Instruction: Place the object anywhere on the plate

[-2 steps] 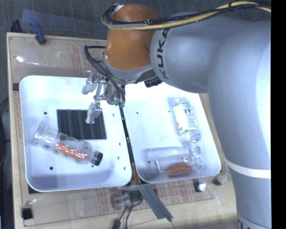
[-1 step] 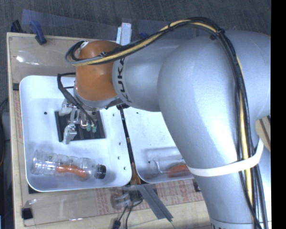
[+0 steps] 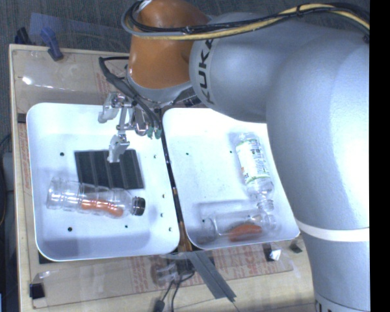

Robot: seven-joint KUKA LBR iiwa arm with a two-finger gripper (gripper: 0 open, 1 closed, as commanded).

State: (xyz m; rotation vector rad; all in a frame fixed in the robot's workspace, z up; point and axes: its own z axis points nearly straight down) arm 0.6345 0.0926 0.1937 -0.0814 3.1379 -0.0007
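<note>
Camera view looks down at a slant on the grey KUKA arm (image 3: 292, 109), whose bulk covers the right bin's far right side and runs off the frame; its orange band (image 3: 159, 44) sits above the wrist, over the bins' upper edges. Left white bin (image 3: 39, 174) and right white bin (image 3: 195, 181) lie side by side, touching along their inner rims. A black ridged plate (image 3: 94, 168) lies flat in the left bin, its upper right part covered by the gripper (image 3: 119, 149); whether the fingers are parted or closed cannot be told, as they blur into one pale shape. Just below the plate, touching its lower edge, lies a clear plastic bottle (image 3: 91, 200) with orange contents and a dark cap. In the right bin a clear labelled bottle (image 3: 252, 164) lies lengthwise near the arm; below it a clear container (image 3: 240, 226) holding something orange is hard to make out.
</note>
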